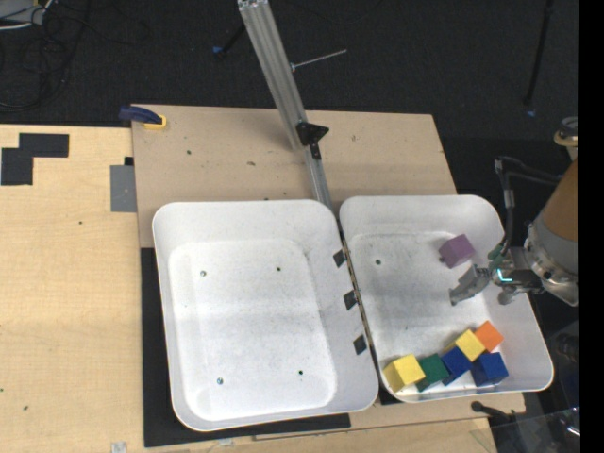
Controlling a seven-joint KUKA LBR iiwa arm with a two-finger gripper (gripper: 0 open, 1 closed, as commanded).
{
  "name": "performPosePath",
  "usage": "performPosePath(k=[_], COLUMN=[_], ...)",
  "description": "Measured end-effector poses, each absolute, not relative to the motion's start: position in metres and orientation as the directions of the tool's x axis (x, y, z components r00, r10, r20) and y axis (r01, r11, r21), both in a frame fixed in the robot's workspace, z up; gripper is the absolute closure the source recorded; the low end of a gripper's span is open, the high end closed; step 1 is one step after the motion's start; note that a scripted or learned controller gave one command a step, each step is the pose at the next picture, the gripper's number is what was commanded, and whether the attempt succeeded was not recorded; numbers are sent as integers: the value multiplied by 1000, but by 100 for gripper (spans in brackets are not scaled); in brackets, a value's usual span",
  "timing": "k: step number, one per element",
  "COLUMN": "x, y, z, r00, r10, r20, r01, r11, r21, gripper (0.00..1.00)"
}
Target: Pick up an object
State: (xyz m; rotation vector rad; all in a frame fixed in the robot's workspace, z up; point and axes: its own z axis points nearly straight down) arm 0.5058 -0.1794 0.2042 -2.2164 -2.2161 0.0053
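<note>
I find two-finger gripper (489, 285) spread apart, nothing between fingers, over right white bin (415, 217). Small purple block (458, 248) just beyond it, ungrasped. Pick not yet done; approach and grasp remain.

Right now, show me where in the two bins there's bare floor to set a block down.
The left bin has bare floor wall to wall. In the right bin, the stretch from the divider to the purple block is free. The near corner is crowded: yellow, green, blue and orange blocks. The gripper hangs just above them.
</note>
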Motion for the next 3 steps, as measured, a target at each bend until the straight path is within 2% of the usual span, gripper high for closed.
performPosePath(k=[1, 2, 3], x=[507, 507, 506], y=[-180, -188, -187], z=[206, 146, 93], r00=[2, 1, 2], r10=[1000, 1000, 1000], r20=[1, 3, 2], r01=[1000, 1000, 1000], r11=[-2, -1, -2], r21=[-3, -9, -5], gripper=[0, 0, 0])
